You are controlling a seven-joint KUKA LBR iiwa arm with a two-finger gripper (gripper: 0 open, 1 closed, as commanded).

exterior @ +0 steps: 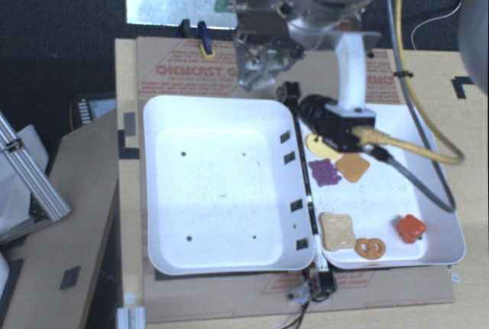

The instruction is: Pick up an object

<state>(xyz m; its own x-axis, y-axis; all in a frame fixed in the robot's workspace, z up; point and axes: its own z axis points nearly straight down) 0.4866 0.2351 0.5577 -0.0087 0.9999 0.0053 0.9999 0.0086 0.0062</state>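
The right bin (447,240) holds several small items: a purple piece (325,172), an orange piece (354,167), a yellow piece (316,144) partly hidden under the robot's fittings, a slice of toast (337,230), a pretzel (370,248) and a red item (411,228). My gripper (260,69) hangs blurred over the back rim of the left bin (153,167), near the divide between the bins. It is well behind and to the left of the items, and nothing shows in it.
A brown cardboard sheet (183,69) lies under both bins. A blue and yellow clamp (205,41) sits at its back edge. Black clips (290,158) line the seam between the bins. A metal frame (30,175) stands off the bench at left.
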